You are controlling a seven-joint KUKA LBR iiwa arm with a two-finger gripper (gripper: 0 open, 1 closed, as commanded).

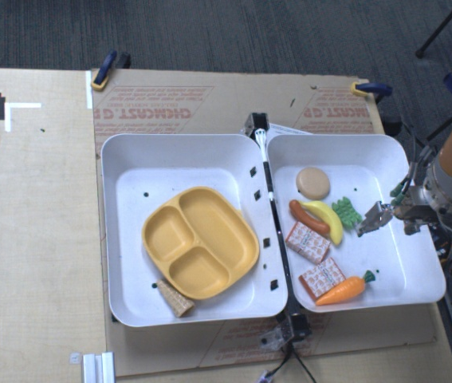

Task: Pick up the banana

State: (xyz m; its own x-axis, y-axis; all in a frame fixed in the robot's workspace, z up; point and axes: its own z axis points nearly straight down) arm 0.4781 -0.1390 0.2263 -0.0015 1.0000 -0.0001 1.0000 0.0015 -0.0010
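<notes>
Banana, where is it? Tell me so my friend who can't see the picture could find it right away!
Look in the right white bin, the one without the yellow plate. Near its middle, under a round tan cookie, lies the banana, with a reddish sausage pressed along its left side and green broccoli on its right. It is the only curved, bright yellow thing there.

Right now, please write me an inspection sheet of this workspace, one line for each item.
Surface: cardboard sheet under two white bins.
Job's things: banana in right bin, against sausage.
Clutter: cookie, broccoli, two cracker packs, carrot; left bin holds yellow tray and a cracker.
Grippers: gripper beside broccoli, holding nothing.
Cables: one below the bins.
Surroundings: blue clamps, grey carpet.
</notes>
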